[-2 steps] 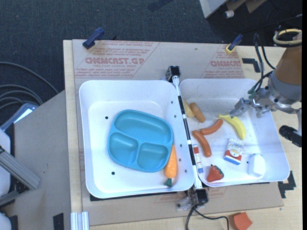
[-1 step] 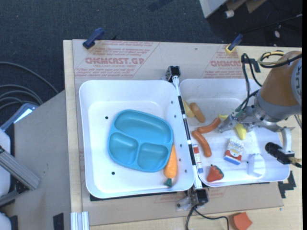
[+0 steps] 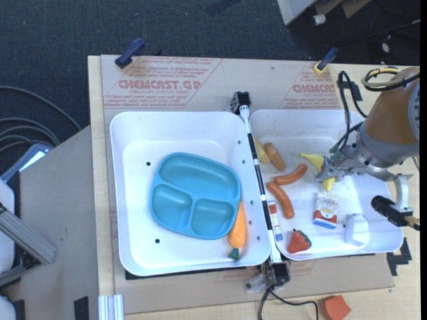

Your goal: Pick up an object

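My gripper (image 3: 328,175) reaches down into the right bin (image 3: 293,122) from the right, below the orange-banded wrist. Just to its left lies a yellow banana-shaped toy (image 3: 311,159), and a small yellow piece (image 3: 327,185) shows right under the tip. Two orange sausages (image 3: 291,175) (image 3: 281,199) lie left of the gripper. A small white, red and blue carton (image 3: 325,215) sits just below it. A red strawberry (image 3: 299,241), a white cup (image 3: 355,230) and a tan bread piece (image 3: 273,156) are in the same bin. I see nothing held.
The left bin (image 3: 130,199) holds a blue divided plate (image 3: 195,195), with an orange carrot (image 3: 237,228) by the plate's right edge. A black clamp bar (image 3: 253,155) runs between the bins. Black cables (image 3: 348,99) hang near the arm.
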Action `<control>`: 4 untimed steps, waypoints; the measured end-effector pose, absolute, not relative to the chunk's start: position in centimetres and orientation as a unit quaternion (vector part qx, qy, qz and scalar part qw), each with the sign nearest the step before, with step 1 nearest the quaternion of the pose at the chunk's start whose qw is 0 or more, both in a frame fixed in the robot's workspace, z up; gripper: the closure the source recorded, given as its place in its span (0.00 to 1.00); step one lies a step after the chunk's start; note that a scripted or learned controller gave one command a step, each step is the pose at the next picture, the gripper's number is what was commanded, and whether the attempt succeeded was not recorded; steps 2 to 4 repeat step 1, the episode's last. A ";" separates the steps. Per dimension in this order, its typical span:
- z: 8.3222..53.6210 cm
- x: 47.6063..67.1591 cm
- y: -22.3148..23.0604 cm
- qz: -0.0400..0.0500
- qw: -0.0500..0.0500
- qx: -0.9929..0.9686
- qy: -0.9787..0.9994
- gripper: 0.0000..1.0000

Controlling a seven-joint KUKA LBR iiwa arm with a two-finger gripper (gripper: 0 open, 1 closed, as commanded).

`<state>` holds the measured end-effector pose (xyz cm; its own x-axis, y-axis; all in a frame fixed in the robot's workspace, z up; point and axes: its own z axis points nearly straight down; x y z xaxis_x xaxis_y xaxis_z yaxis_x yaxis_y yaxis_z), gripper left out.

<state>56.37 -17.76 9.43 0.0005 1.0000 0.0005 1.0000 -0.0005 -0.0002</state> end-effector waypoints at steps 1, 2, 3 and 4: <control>17.7 53.2 -11.8 0.000 0.000 -0.707 -0.708 1.00; 17.7 53.2 -11.8 0.000 0.000 -0.707 -0.708 1.00; 17.7 53.2 -11.8 0.000 0.000 -0.707 -0.708 1.00; 17.7 53.2 -11.8 0.000 0.000 -0.707 -0.708 1.00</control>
